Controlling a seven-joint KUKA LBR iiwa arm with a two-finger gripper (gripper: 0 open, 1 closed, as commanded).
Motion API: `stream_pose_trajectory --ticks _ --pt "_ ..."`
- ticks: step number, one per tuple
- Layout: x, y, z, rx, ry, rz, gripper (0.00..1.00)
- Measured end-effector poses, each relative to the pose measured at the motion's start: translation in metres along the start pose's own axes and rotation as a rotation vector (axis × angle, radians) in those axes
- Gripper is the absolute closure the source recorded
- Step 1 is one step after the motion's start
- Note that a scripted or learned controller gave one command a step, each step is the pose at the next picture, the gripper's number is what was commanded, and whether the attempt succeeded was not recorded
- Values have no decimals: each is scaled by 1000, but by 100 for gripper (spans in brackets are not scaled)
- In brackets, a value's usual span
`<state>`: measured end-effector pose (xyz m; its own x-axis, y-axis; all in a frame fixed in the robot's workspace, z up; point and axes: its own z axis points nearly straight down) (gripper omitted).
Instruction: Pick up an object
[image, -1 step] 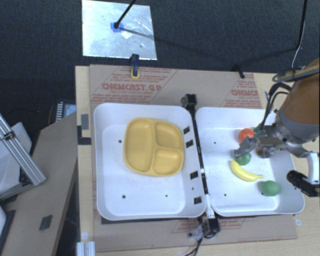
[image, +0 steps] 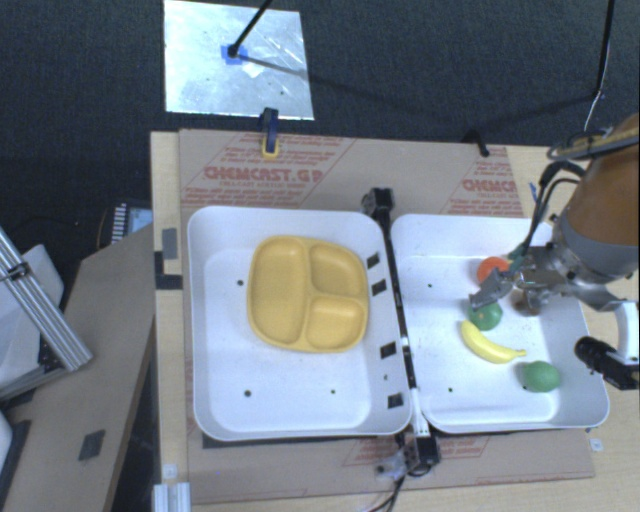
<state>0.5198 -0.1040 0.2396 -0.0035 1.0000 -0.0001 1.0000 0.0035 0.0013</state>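
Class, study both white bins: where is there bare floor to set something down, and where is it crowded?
Left bin: bare floor rings the yellow tray, widest along the near edge. Right bin: bare between the divider and the banana. Crowded at its right, where orange ball, green ball, second green ball and gripper cluster.

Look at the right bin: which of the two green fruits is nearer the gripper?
The green fruit right under the gripper, just above the banana. The other green one lies apart, toward the bin's lower right corner.

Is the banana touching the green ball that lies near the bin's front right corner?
Apart. In the camera view, white bin floor shows between the banana and the green ball.
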Motion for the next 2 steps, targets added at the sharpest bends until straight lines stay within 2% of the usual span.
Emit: stream_pose_trajectory --ticks 2 --pt "-12 2 91 4 1 3 0"
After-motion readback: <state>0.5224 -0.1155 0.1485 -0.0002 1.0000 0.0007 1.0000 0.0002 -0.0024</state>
